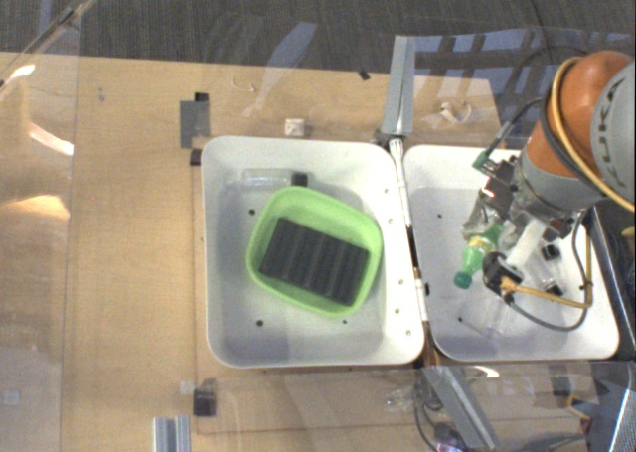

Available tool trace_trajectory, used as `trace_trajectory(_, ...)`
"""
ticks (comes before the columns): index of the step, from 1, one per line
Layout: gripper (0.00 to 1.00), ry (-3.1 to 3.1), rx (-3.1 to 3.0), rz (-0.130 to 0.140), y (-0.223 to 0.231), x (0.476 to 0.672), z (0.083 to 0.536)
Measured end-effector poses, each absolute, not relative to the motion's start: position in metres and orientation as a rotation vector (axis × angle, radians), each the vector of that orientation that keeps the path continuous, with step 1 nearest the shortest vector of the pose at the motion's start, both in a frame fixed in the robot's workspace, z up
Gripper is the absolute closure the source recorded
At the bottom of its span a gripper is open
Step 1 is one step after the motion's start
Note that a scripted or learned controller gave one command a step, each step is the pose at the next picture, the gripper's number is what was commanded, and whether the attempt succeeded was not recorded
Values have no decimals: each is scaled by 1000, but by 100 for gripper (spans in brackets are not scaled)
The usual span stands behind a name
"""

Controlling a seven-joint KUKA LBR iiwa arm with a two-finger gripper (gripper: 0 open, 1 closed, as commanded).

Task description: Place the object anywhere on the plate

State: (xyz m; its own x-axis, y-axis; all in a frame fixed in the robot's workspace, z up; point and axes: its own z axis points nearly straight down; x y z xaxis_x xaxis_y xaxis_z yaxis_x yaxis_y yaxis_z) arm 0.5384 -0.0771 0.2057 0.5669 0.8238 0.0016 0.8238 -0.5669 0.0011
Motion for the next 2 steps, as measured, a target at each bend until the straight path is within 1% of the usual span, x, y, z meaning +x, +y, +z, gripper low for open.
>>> trace_trajectory(1, 100, 1616, 2693, 2, -36, 561, 190)
trace_trajectory(2, 100, 1965, 2450, 4, 28, 571, 195)
